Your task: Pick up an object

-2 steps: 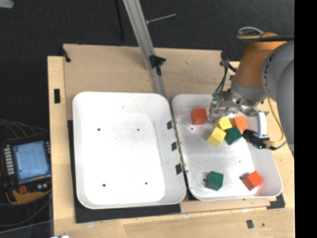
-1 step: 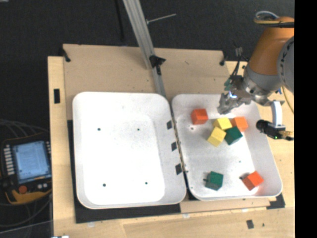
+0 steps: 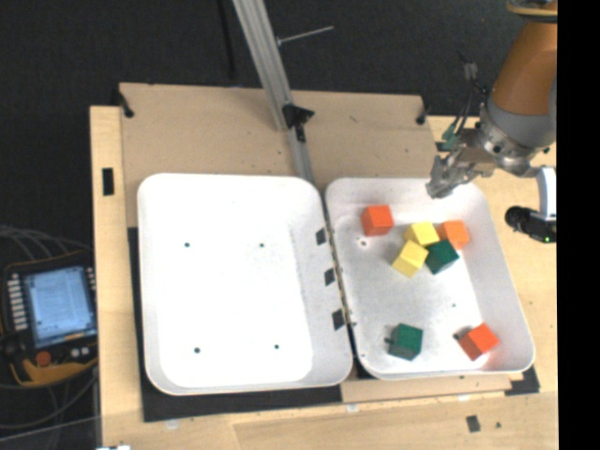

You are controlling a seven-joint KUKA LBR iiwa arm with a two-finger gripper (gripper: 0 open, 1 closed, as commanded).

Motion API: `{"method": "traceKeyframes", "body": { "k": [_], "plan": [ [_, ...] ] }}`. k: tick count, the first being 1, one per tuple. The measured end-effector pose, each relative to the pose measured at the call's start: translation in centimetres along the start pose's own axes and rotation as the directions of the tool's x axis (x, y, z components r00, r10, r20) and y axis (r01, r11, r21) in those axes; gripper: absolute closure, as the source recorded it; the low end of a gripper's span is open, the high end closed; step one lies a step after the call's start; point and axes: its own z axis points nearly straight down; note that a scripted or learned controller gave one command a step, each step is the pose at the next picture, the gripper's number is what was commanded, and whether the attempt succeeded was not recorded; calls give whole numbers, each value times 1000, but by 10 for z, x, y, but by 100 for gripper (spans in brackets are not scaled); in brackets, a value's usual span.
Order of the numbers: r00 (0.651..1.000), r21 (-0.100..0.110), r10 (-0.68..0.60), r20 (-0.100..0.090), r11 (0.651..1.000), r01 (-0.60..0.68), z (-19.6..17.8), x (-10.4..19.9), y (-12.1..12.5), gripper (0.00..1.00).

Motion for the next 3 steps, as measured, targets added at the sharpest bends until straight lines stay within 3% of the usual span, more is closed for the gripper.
{"method": "traceKeyframes", "body": {
  "k": [2,3],
  "plan": [
    [1000,8,-4,-3,1000,4,10,106,-41,100],
    [1000,8,-5,-5,1000,5,7,160,-46,100]
  ]
}}
